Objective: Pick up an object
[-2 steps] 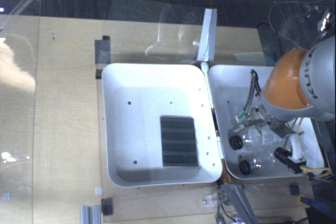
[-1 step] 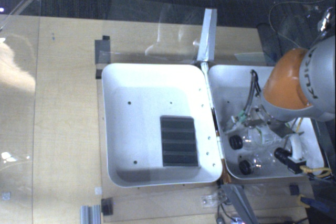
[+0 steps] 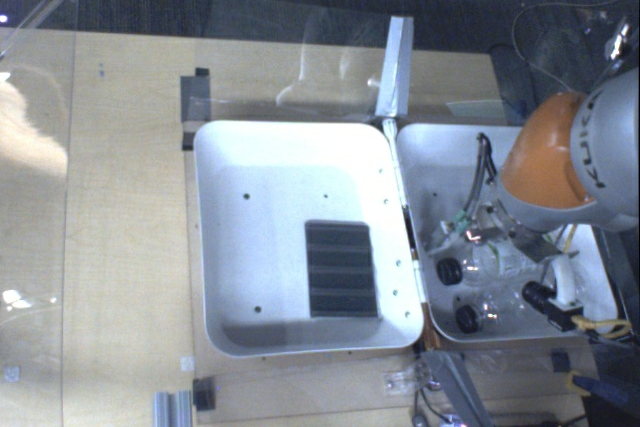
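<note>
We had the gripper (image 3: 492,250) down among clutter right of the black pad (image 3: 341,268), reaching; finger state unclear, closing came next.

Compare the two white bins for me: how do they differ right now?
The left bin holds one dark ribbed rectangular block, lying flat; the right bin holds several small dark and clear items. The arm reaches over the right bin, not the left bin. Both are shallow, white and side by side.
</note>
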You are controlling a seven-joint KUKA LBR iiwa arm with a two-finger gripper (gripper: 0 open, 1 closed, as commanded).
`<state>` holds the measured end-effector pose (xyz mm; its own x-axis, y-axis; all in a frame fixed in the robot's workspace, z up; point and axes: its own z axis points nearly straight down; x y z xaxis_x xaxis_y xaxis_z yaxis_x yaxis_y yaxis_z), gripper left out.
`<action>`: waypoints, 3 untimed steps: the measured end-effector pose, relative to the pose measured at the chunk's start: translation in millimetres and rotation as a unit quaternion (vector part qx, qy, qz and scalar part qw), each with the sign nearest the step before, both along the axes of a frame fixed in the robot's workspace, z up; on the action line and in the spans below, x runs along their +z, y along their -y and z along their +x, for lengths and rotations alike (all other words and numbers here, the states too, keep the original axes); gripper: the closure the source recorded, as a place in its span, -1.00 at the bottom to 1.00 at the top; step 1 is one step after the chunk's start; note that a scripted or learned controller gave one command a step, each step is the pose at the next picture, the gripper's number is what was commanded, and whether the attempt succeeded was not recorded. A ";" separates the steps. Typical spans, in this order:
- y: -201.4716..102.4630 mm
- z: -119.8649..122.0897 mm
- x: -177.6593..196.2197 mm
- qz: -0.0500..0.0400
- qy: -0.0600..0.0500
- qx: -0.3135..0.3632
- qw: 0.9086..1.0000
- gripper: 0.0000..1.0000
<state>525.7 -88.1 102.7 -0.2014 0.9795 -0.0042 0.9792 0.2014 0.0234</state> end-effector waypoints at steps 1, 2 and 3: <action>-39.4 -7.7 82.9 0.000 -0.008 0.004 1.000 -1.00; 11.7 37.7 31.9 0.000 -0.010 -0.038 0.999 -1.00; 32.0 -4.9 -12.8 -0.002 -0.003 0.062 0.998 -1.00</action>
